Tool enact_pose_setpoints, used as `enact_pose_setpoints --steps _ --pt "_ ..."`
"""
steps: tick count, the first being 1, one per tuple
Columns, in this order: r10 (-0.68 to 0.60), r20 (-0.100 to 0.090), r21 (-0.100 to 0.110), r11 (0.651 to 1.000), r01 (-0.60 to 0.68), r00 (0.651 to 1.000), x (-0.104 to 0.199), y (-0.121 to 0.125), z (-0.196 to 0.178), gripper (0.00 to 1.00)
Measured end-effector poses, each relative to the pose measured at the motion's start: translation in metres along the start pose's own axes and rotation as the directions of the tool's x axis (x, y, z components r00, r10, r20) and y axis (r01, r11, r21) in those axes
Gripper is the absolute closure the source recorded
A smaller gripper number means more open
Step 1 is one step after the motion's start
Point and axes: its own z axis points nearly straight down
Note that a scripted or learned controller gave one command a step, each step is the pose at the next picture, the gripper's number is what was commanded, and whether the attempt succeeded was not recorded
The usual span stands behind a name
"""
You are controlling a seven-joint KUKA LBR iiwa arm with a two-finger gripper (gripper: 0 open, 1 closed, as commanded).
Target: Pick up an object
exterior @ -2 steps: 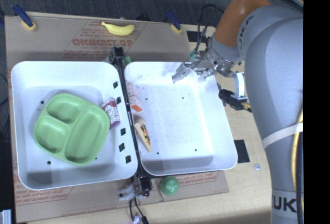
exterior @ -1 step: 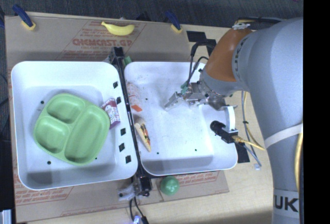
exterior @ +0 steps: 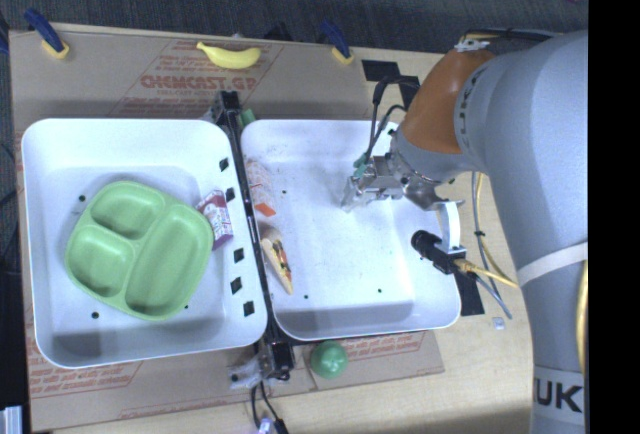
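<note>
We see the metal two-finger gripper (exterior: 362,188) over the upper middle of the shallow white right bin (exterior: 340,322); whether its fingers are apart or together we cannot tell. Against this bin's left wall lie a slim yellow-and-red object (exterior: 279,262), a small orange piece (exterior: 264,210) and a pale wrapper (exterior: 257,177). The bin's middle floor lies bare. Left of this bin, the white left bin (exterior: 40,222) bears a green three-compartment plastic tray (exterior: 138,250) and a dark red packet (exterior: 216,216).
</note>
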Motion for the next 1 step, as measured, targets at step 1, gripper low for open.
enact_pose_setpoints --steps 1 --pt "0.005 0.003 -0.005 1.0 -0.005 1.0 -0.0165 -0.068 -0.1087 1.0"
